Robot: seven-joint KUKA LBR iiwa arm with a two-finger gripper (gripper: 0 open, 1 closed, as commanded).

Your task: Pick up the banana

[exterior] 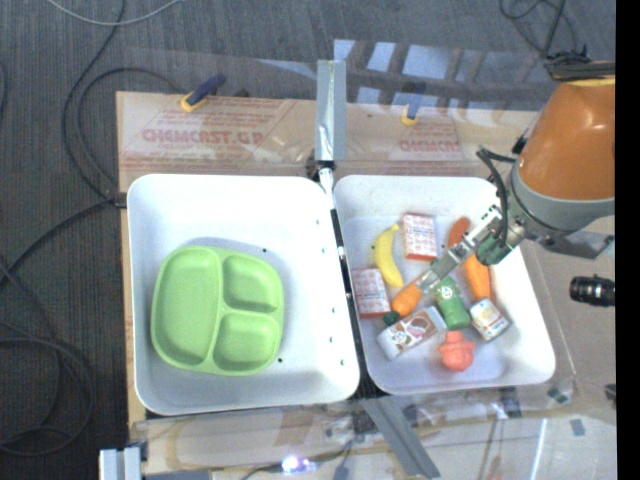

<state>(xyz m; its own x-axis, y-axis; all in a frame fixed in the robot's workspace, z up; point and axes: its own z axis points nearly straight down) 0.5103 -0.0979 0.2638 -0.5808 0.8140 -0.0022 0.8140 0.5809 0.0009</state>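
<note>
No pickup yet: banana (pixel 387 255) lies in the right bin (pixel 530 368) (gripper (pixel 432 277) just beside it, grip unreadable).

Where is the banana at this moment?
The banana lies in the right bin, in its upper left part near the divider, left of the red-and-white carton and above the small packet.
</note>
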